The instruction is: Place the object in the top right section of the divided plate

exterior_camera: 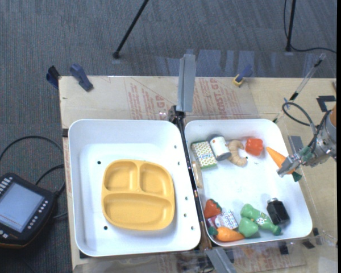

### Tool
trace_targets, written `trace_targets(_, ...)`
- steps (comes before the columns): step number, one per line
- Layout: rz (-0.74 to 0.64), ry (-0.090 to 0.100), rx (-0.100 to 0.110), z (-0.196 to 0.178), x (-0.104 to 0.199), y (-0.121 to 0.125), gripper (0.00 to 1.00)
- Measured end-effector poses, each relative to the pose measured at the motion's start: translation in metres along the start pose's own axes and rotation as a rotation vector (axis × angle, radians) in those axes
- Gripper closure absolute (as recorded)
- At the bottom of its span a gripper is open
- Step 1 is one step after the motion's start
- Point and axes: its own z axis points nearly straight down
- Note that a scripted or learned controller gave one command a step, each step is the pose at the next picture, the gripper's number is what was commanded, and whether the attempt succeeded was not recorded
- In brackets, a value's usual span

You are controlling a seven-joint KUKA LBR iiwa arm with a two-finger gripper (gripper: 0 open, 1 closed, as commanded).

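The cardboard-covered bench [216,95] bore two shallow white plastic bins side by side, left bin [82,152] and right bin [298,201] touching, with a blue clamp [79,76] at its rear-left edge.

Yellow divided plate [138,202] flat in left bin [79,152]

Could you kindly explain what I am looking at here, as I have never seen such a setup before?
This is one camera fixed above a bench, looking down at a slant. Two shallow white bins sit side by side. The left bin holds a yellow divided plate with three sections. The right bin holds small toy items: a carton, a can, a red piece, green pieces and a black item. The robot arm comes in from the right; its hand sits at the right bin's edge near an orange carrot-like piece. Whether it grips anything is unclear.
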Motion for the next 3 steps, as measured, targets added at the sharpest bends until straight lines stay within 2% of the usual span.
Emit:
trace_targets(1, 0.204, -0.007, -0.009, -0.167, -0.001, -0.008, 1.0)
trace_targets(2, 0.108, -0.004, -0.003, -0.209, 0.01, -0.044, 1.0)
trace_targets(3, 0.027, 0.0, 0.002, -0.206, 0.001, -0.009, 1.0)
